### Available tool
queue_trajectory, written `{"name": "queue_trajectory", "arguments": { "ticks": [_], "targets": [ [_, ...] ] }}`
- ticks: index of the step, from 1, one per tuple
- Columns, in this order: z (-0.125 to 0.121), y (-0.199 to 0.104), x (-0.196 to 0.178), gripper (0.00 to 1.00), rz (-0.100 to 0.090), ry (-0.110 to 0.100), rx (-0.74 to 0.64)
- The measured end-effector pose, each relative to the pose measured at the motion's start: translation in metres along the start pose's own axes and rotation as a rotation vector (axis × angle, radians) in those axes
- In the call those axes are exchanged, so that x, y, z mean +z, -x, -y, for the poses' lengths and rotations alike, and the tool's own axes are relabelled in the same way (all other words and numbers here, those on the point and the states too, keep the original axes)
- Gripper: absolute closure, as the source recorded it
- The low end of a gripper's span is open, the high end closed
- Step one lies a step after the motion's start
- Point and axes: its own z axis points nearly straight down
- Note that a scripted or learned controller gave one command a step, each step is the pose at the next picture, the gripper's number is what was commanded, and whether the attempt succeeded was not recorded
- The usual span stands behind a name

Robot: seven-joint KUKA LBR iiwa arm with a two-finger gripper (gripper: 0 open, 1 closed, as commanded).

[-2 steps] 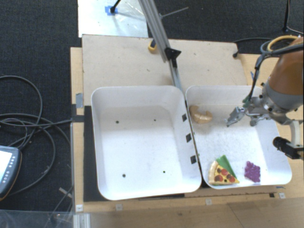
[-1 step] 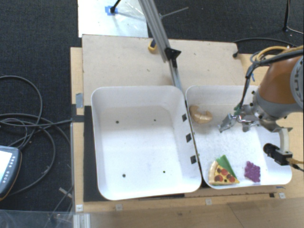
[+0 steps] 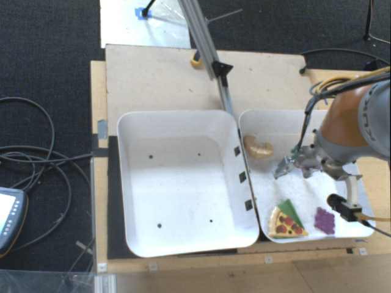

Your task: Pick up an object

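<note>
The right bin [image 3: 256,118] holds three objects. A tan croissant-shaped piece [image 3: 258,148] lies near its back left. At the front sit a toy pizza slice [image 3: 286,221] with a green edge and a purple grape cluster [image 3: 324,220]. My gripper [image 3: 292,165] hangs over the middle of this bin, to the right of the croissant and above the pizza slice. Its fingers point left and down with nothing visible between them.
The left bin [image 3: 131,127] sits beside the right one, with a black-marked divider wall between them. A slanted metal pole [image 3: 204,35] crosses the back of the bench. Cables and a pendant lie on the floor at left.
</note>
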Motion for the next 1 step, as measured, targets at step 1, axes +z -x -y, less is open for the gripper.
{"name": "queue_trajectory", "arguments": {
  "ticks": [1],
  "targets": [
    [-0.0019, 0.001, -0.0138, 1.0, 0.001, 0.007, 0.001]
  ]
}}
